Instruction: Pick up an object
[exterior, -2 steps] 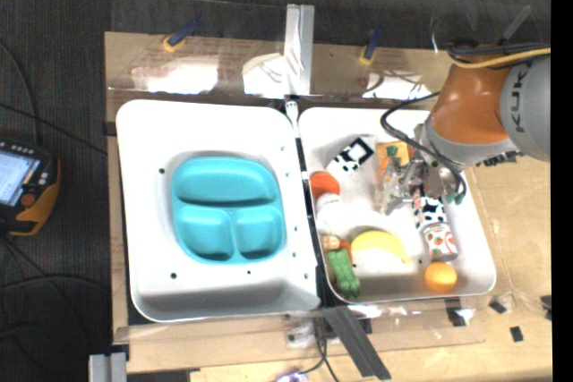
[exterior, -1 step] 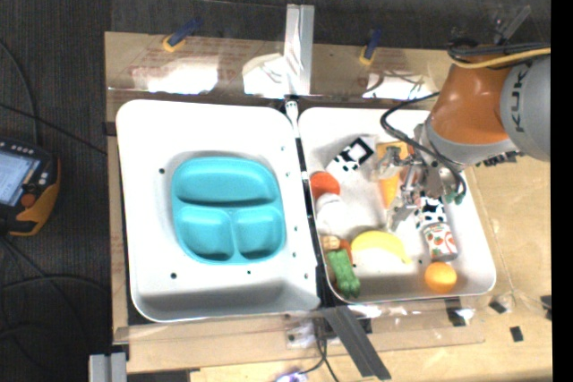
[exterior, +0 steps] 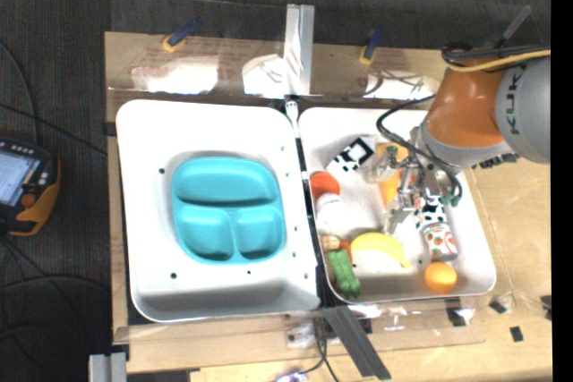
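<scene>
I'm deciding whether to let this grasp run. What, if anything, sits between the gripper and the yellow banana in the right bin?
Nothing visible does. The gripper hangs just above and right of the banana, with bare bin floor between them. The green toy and orange ball lie off to the sides.

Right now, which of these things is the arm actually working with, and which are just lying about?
Part of the job:
- gripper
- banana
- orange
- green vegetable
- small carton

Lying about:
- blue divided tray
- handheld controller
- clamps
</scene>
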Available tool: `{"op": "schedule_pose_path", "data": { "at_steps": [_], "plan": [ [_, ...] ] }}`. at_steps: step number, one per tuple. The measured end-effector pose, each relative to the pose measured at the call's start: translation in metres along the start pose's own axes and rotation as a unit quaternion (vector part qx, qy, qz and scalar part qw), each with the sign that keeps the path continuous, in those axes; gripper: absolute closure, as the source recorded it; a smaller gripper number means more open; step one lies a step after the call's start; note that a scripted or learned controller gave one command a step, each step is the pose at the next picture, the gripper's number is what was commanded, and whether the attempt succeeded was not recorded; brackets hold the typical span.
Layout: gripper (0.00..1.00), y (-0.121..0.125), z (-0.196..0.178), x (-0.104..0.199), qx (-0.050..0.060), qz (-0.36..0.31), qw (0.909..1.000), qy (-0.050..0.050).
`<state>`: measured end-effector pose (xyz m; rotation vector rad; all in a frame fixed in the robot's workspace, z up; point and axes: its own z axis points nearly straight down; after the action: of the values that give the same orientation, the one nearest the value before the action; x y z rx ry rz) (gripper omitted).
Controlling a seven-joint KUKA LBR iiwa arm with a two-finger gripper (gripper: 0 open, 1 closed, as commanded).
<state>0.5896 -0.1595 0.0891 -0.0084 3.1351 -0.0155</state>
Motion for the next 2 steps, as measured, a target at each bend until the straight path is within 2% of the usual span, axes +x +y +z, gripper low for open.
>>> {"op": "schedule_pose_path", "data": {
  "at_steps": [1,2],
  "plan": [
    [1.0,0.0011,-0.0073,-0.0011,0.001,-0.001,1.0,0.0],
    [0.0,0.0009,-0.0072,-0.001,0.001,-0.001,1.0,0.0]
  ]
}}
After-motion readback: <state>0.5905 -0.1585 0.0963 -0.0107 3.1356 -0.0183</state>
